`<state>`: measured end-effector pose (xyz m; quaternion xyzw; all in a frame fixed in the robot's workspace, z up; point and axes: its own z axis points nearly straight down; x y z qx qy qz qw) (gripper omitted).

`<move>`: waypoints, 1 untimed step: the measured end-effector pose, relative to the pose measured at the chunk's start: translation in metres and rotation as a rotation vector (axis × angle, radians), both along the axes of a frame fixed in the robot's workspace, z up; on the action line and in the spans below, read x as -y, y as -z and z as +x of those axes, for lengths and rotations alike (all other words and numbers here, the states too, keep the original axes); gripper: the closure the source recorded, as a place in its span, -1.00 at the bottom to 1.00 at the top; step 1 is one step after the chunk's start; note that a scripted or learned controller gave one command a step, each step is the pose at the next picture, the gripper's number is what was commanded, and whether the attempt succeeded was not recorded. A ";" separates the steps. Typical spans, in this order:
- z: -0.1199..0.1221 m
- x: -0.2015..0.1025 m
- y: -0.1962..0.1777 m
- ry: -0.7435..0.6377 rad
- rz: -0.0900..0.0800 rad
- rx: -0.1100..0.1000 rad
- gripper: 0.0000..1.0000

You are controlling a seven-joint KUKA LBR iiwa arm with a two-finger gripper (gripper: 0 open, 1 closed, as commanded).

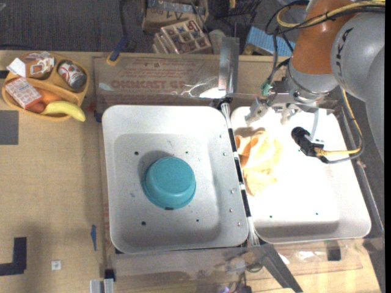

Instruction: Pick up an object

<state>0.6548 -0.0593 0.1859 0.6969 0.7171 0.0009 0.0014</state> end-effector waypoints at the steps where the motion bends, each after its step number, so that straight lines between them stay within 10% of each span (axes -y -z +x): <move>1: -0.022 0.075 0.082 0.035 0.000 -0.002 -1.00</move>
